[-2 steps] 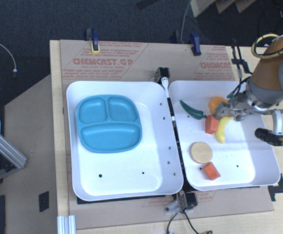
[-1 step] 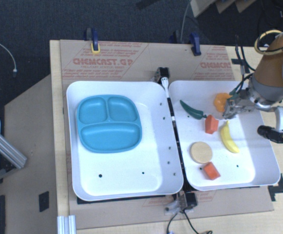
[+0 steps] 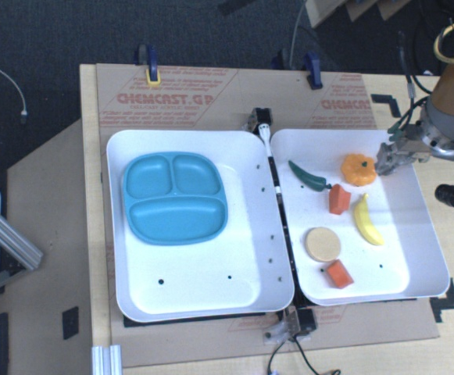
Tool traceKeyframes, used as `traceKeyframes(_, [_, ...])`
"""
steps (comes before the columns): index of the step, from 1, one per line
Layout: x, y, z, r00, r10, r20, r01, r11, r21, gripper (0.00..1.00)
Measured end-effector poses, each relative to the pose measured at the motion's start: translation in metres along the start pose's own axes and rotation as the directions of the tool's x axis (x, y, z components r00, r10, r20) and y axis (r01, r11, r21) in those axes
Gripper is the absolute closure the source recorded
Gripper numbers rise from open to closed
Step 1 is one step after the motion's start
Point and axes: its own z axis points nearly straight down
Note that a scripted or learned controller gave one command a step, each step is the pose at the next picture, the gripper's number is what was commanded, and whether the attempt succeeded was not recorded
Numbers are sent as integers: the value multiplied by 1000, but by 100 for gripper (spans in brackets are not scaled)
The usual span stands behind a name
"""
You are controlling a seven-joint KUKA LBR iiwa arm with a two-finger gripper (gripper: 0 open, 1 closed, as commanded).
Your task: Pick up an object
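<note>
Six toy foods lying in right bin, none lifted yet. End effector hovering at three o'clock of orange, just beside it; finger spread impossible to tell. Grasp and lift remaining.

You have two white bins on the surface, and one blue divided plate in the left one. In the right bin you can count six items: one orange, one banana, one green pepper, one tan disc and two red pieces.
</note>
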Motion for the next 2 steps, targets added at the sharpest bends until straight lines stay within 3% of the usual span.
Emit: traceKeyframes(2, [-2, -6, -97, 1000, -1, -1, 1, 1000, 1, 100])
